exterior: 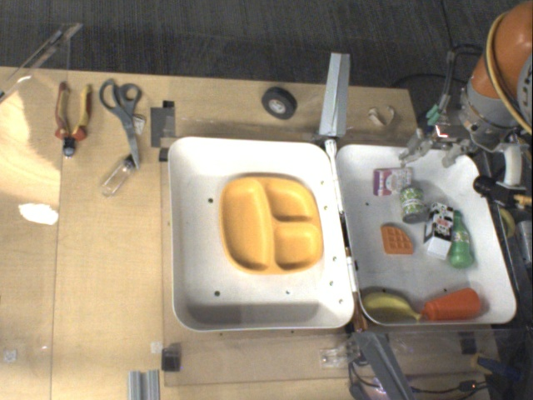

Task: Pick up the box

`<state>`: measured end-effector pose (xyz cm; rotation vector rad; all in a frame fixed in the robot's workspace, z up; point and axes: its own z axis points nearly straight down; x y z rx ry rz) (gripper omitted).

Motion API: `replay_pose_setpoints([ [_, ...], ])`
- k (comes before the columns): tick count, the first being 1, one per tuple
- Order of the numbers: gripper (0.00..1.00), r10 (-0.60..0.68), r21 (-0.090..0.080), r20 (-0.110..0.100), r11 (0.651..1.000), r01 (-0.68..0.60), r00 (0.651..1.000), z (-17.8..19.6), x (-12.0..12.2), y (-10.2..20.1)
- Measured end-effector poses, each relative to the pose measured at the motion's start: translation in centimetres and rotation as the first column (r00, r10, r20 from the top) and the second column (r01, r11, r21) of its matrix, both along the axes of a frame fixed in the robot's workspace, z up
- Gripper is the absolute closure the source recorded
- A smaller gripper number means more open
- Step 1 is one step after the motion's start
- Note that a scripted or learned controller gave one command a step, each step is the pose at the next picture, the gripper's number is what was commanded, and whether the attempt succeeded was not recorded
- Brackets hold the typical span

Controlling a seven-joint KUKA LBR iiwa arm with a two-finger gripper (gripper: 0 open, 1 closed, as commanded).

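Note:
A small purple and white box [386, 180] lies flat in the far left part of the right bin [366, 261]. A second, black and white carton [439, 223] sits nearer the bin's right side, beside a green bottle [460, 248]. My gripper [430, 150] hangs over the bin's far edge, just right of and beyond the purple box. Its two thin metal fingers [411, 151] are spread open with nothing between them. The grey and orange arm comes in from the upper right.
The right bin also holds a green can [411, 204], an orange waffle [397, 240], a banana [390, 305] and an orange carrot [452, 304]. A yellow divided plate [271, 223] fills the middle of the left bin [191, 248]. Scissors, pliers and a tape roll lie on the bench.

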<state>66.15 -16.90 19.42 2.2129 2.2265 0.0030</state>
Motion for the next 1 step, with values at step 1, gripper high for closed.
replay_pose_setpoints([
  [1, 0.00, 0.227, -0.001, -0.001, 0.974, -0.227, 0.974, -10.75, 0.82, 3.02],
])
